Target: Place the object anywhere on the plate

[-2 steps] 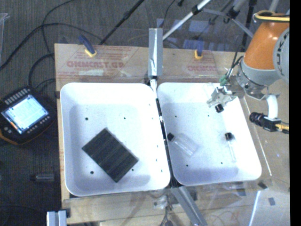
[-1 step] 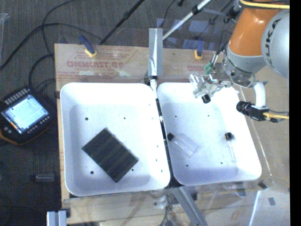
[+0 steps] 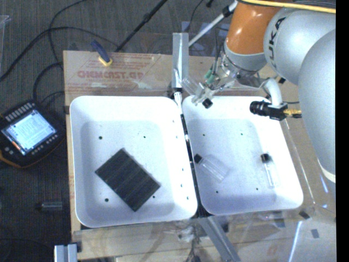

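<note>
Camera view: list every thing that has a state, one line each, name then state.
Dark plate: flat in the left bin, nothing on it.
Clear vial: lying on its side in the right bin.
Small clear tube: lying flat near the right bin's right wall.
Gripper: raised over the right bin's back left corner.
Handheld screen: lit.

Your grey arm (image 3: 305, 42), orange band above the wrist, reaches in from the right, its gripper (image 3: 203, 94) raised, pointing left and down.

Even overhead light washing white bins (image 3: 131, 105) near glare; floor (image 3: 32, 31) staying dim (grainy); soft shadows, slight blur throughout.
</note>
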Controlling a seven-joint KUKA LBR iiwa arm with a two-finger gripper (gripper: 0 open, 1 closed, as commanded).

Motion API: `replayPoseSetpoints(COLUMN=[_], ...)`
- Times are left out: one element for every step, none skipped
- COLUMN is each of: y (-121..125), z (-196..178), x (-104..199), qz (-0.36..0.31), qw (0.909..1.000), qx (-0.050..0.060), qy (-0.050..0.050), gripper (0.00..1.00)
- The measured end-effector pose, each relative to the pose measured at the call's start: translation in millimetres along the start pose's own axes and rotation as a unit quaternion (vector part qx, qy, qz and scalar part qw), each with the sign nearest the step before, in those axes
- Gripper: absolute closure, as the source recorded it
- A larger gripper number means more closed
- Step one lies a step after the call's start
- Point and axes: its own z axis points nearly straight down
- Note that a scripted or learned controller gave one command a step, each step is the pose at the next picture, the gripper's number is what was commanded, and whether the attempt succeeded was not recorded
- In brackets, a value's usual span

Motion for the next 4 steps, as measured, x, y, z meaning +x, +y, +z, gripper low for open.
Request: replayPoseSetpoints(y=[20.1, 36.0, 79.4, 79.9], z=[-113.5, -193.4, -212.8, -222.0], x=[42.6, 97.8, 171.5, 171.5], qz=[-0.064, -0.083, -0.109, -0.109], qw=[0.9980, 0.9965, 0.9940, 0.9941], qx=[0.000, -0.001, 0.000, 0.000], qy=[-0.001, -0.001, -0.001, -0.002], gripper=[1.00, 1.00, 1.00, 1.00])
